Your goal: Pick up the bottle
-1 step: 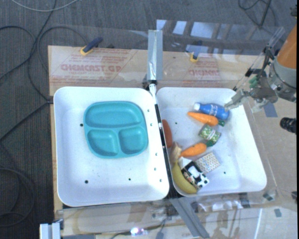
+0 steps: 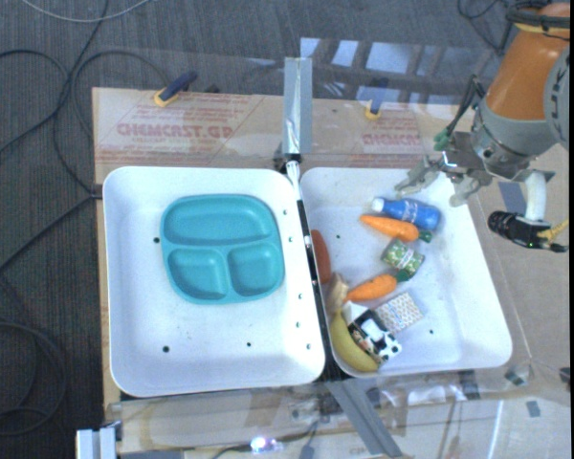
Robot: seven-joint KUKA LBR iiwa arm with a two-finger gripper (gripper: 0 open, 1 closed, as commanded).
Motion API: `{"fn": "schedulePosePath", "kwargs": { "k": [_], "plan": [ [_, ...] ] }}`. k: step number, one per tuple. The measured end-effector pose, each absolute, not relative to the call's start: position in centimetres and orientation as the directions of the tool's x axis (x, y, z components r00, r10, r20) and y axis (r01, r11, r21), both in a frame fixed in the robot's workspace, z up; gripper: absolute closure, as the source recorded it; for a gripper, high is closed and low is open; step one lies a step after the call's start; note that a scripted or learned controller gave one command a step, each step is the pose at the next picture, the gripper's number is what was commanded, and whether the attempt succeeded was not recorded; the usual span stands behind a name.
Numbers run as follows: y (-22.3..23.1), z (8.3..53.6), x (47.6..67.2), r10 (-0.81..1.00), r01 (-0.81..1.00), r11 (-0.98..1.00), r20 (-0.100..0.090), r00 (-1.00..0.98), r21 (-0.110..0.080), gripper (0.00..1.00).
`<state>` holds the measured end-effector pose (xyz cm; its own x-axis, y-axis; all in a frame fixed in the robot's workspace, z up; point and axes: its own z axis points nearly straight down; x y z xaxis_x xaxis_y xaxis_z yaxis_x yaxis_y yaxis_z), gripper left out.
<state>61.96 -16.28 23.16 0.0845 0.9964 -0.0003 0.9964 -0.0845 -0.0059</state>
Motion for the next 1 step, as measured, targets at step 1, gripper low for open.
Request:
{"fn": "schedulePosePath", "kwargs": {
  "k": [1],
  "plan": [
    [-16.27,23.8,61.99,0.997,0.997,-0.083,-0.003,0.083,-0.012,1.0]
  ]
}}
